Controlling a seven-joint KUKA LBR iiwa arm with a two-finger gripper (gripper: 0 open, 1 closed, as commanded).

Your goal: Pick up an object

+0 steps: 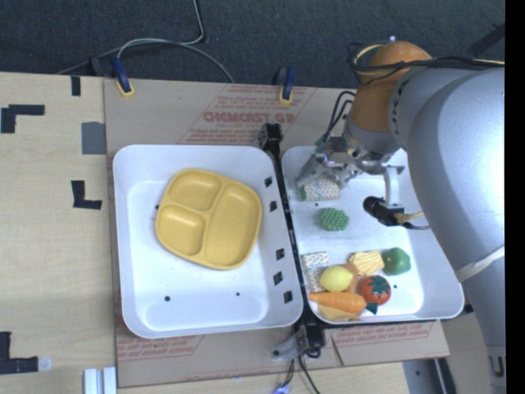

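Looking down, I see the arm (459, 130) covering the right bin's (439, 298) far corner. Whether the tool (328, 167) is apart or together, I cannot tell. A pale checkered block (320, 190) lies just beneath it.

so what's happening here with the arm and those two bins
A grey robot arm reaches in from the right over the right bin, its gripper low at the bin's far corner, right by a pale checkered block. Whether it has hold of that block can't be made out. A green knobbly piece lies just beside, and toy food, including a carrot, tomato and lemon, is piled at the near end. The left bin holds a yellow divided plate.
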